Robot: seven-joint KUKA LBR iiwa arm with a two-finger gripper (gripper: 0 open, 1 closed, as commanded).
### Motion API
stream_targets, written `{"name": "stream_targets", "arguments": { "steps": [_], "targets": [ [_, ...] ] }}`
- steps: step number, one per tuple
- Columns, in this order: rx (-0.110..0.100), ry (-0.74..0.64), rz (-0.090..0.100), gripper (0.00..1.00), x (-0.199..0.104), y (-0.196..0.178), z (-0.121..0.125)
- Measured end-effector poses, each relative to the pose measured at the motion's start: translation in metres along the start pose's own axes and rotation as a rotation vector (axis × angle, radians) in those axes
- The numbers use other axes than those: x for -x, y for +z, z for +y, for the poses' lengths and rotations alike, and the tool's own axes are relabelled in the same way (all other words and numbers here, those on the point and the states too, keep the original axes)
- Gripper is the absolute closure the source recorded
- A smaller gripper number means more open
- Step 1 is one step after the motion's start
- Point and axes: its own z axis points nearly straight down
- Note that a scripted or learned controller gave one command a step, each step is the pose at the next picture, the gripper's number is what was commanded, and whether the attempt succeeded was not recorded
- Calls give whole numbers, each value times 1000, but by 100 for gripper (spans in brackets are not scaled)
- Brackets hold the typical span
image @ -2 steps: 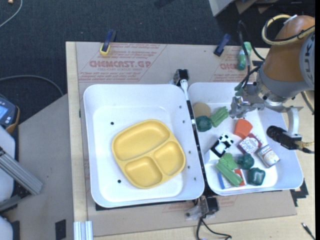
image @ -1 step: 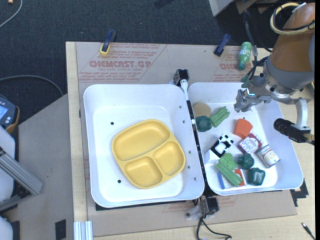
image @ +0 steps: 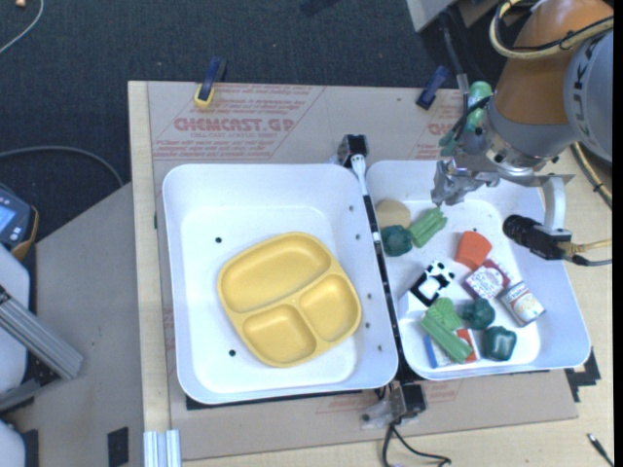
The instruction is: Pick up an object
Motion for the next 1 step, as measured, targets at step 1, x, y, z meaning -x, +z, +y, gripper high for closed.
{"name": "stream_targets", "arguments": {
  "steps": [1],
  "targets": [
    [0, 3, -1, 100, 10, -1, 10]
  ]
}}
